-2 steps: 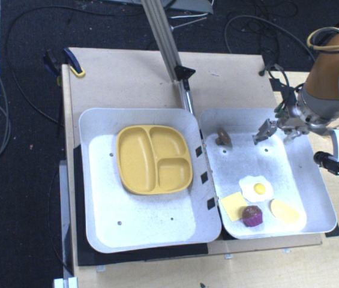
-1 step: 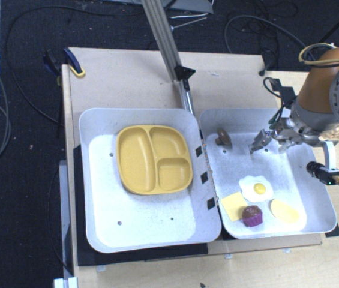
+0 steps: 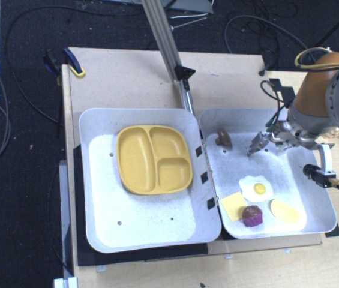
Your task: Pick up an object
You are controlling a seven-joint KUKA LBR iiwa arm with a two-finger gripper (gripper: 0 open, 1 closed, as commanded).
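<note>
Jaws (image 3: 259,144) look spread open, holding nothing, over the right white bin (image 3: 319,221). Nearest target: small brown lump (image 3: 223,138) by the bin's left wall, probably light and rigid, so pinch across its middle.

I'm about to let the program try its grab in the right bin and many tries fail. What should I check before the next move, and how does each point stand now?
1. Things to grab lie in the right bin: ok; a fried egg, a yellow square slice, a purple piece, a yellow oval piece and a brown piece.
2. Gripper over that bin: ok, above its upper half.
3. Gripper holds nothing: cannot tell.
4. Gripper lined up with a target: not ok; it sits between the brown piece and the egg.
5. Targets apart: not ok; the purple piece touches the square slice.
6. Yellow divided plate out of the way: ok, in the left bin.
</note>
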